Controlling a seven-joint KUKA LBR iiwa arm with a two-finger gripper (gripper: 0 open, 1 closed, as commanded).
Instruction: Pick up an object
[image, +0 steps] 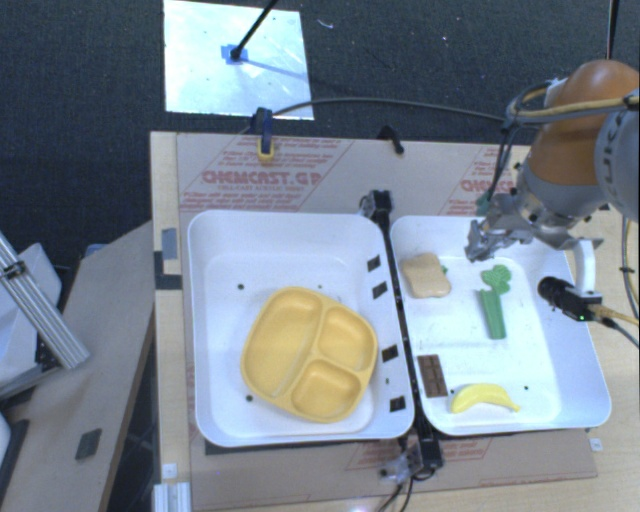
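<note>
Yellow divided tray (310, 352) in left bin (215, 300), right bin (590, 385) holds bread slice (426, 275), chocolate bar (432, 374), banana (483, 398), green vegetable toy (493, 298) (likely target) under claw (483, 243), opening cannot tell; off-centre descent could nudge it aside.

We note four loose objects in the right bin (585, 395). A tan bread slice (426, 275) lies flat near the bin's upper left corner. A green vegetable-shaped piece (494, 300) lies lengthwise in the middle, its leafy end toward the far wall. A brown chocolate bar (432, 374) lies flat against the left wall, lower down. A yellow banana (483, 399) rests near the front wall, ends curving toward the front, just beside the bar.
</note>
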